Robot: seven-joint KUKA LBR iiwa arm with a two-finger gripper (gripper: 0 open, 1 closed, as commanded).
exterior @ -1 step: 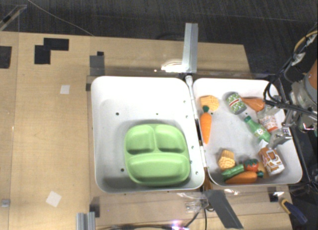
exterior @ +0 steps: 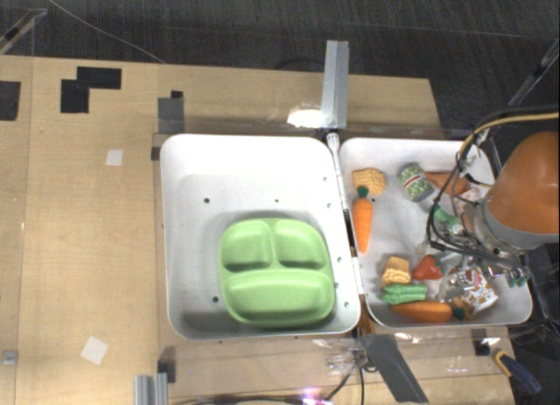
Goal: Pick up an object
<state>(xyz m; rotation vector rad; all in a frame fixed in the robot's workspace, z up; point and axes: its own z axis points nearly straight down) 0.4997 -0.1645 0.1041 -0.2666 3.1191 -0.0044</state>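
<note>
Hand (exterior: 457, 274) low among crowded right-bin (exterior: 385, 157) toys.

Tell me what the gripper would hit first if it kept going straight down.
Probably the crinkly white-and-red packet in the right white bin, beside the small red toy piece. The gripper points into that clutter; depth is unclear.

Two bins sit side by side on the bench (exterior: 87, 246). The left bin (exterior: 188, 185) holds a divided tray (exterior: 276, 272), lying toward its near right part. The right bin (exterior: 385, 154) holds small toy foods: a carrot (exterior: 362, 222) near its left wall, a can (exterior: 413, 181) toward the far side, a corn cob (exterior: 395, 269) nearer the front. The arm (exterior: 525, 193) stands over the right bin's right side.
</note>
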